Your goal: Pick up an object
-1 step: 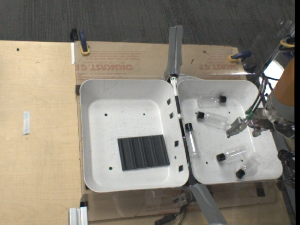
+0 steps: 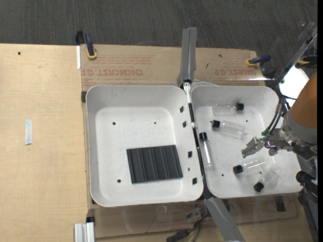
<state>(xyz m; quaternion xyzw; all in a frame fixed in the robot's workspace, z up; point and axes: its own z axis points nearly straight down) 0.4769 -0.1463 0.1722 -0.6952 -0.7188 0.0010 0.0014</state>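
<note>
The right white bin [image 2: 222,189] holds several clear plastic vials with black caps. One vial [image 2: 226,108] lies near the bin's far side and another [image 2: 228,129] just below it. A third vial [image 2: 205,150] lies along the left wall by the divider. Two more sit at the near right, one [image 2: 251,165] directly below the gripper and one [image 2: 267,179] by the front wall. My gripper [image 2: 252,147] hangs over the right part of this bin, between the middle vials and the near ones. Nothing is visibly held in it.
The left white bin [image 2: 101,135] holds a black ribbed pad [image 2: 154,164]. A grey bar [image 2: 189,54] runs along the divider between the bins. The arm with its orange band [image 2: 307,110] comes in from the right, with cables beside it. Clamps [image 2: 90,47] hold cardboard at the back.
</note>
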